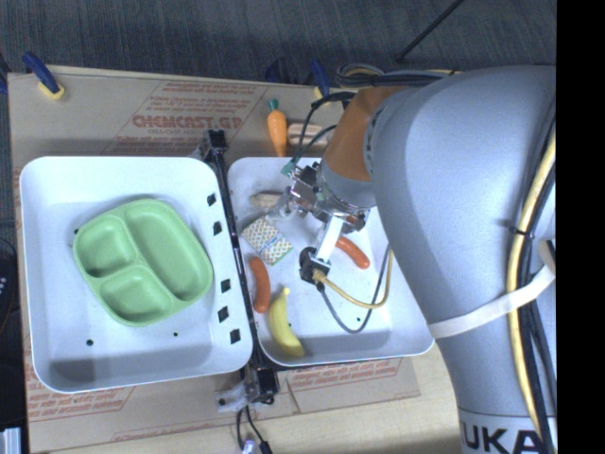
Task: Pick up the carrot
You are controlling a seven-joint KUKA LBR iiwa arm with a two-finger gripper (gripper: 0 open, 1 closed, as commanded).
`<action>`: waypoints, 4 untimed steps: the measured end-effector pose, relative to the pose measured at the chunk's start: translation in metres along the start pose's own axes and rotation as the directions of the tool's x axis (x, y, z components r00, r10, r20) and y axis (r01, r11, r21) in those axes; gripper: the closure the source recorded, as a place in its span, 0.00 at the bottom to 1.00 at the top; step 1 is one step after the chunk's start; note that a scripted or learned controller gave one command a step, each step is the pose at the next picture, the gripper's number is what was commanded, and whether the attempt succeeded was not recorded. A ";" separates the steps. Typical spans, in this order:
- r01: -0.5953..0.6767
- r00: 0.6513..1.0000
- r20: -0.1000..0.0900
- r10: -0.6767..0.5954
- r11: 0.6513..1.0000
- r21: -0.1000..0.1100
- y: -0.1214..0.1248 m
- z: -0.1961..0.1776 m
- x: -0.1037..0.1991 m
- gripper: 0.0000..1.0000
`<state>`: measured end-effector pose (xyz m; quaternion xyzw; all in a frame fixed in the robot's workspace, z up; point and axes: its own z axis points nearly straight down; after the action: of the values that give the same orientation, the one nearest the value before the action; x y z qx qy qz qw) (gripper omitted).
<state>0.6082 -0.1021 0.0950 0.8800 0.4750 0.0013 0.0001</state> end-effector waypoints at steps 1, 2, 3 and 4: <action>0.007 1.000 0.000 -0.007 1.000 0.004 0.000 -0.010 0.001 1.00; 0.001 1.000 0.002 -0.001 1.000 0.005 -0.030 -0.116 0.011 1.00; 0.012 1.000 0.003 -0.012 1.000 0.005 -0.073 -0.185 -0.043 1.00; 0.013 1.000 0.003 -0.013 1.000 0.006 -0.073 -0.184 -0.042 0.00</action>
<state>0.5231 -0.0975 0.2790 0.8770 0.4805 -0.0015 -0.0019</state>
